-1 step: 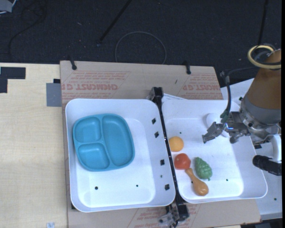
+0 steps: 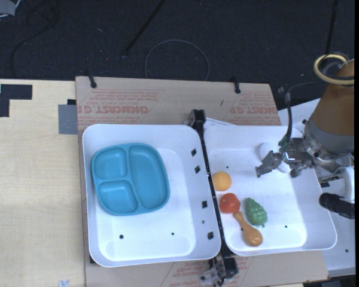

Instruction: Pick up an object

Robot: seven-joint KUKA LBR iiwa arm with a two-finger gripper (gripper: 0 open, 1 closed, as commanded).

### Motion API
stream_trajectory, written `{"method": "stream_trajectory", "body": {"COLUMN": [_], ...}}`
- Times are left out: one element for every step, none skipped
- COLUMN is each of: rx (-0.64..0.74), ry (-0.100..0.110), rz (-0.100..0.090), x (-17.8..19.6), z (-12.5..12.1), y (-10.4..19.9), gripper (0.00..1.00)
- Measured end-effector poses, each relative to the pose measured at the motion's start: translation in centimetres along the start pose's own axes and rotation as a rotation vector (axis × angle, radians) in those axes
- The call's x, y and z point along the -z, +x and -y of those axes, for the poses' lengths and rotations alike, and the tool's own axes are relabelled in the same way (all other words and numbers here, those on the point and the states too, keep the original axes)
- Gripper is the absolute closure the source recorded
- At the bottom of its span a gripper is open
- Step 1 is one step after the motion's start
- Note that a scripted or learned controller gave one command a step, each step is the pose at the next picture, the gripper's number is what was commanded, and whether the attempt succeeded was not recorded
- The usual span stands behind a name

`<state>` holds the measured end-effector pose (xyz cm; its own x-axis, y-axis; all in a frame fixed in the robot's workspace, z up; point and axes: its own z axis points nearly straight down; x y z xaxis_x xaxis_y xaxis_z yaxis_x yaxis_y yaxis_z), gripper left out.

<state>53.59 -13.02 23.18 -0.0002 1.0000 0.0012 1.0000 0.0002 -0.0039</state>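
Note:
The right bin (image 2: 311, 235) holds an orange ball (image 2: 221, 180), a red tomato (image 2: 229, 202), a green leafy piece (image 2: 256, 212) and a tan pear-shaped piece (image 2: 248, 229), all grouped near its left wall. My gripper (image 2: 279, 170) hangs over the upper middle of that bin, to the right of the orange ball and apart from it. It is open, its fingers spread with nothing between them. A small white shape (image 2: 267, 150) lies just behind the gripper, partly hidden.
A blue divided plate (image 2: 130, 178) lies in the left bin (image 2: 143, 250). A black hinge strip (image 2: 206, 184) runs between the two bins. The right bin's lower right floor is bare white.

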Motion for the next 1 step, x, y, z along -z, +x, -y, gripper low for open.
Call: {"method": "stream_trajectory", "body": {"rx": [0.000], "ry": [0.005], "rz": [-0.001], "x": [-6.44], "z": [0.01], "y": [0.24], "gripper": [0.00]}}
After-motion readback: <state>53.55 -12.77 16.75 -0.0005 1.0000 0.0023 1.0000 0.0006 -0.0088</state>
